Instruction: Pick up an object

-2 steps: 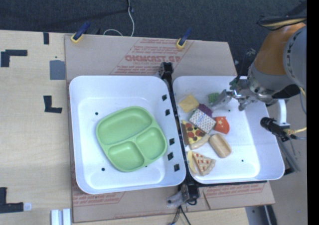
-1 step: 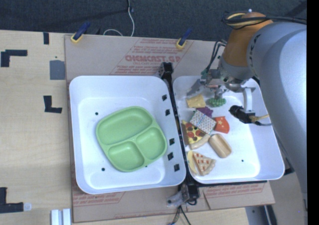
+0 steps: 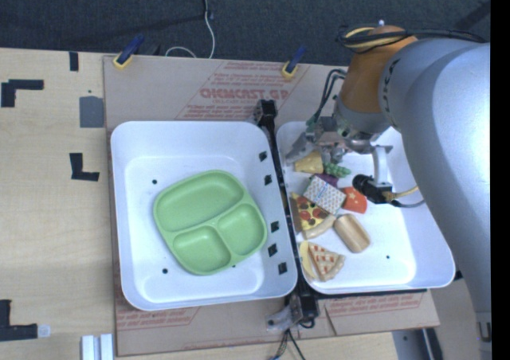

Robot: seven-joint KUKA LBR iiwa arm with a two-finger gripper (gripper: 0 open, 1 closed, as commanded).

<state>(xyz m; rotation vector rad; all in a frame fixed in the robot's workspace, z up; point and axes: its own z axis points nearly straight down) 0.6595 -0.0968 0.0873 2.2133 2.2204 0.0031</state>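
The right bin (image 3: 398,267) holds several toy foods. A yellow piece (image 3: 309,164) and a small green piece (image 3: 339,169) lie at its far left. Nearer me are a patterned packet (image 3: 324,193), a red piece (image 3: 355,201), a pizza slice (image 3: 309,216), a tan bread roll (image 3: 351,232) and a second pizza slice (image 3: 323,261). My gripper (image 3: 317,146) hangs low over the far end of this bin, just above the yellow piece, below the orange wrist band (image 3: 362,84). I see nothing held in it.
The left bin (image 3: 135,151) holds a green divided plate (image 3: 211,221). A black divider (image 3: 275,191) runs between the two bins. The grey arm (image 3: 446,135) covers the right bin's far right side. Cables trail by the wrist.
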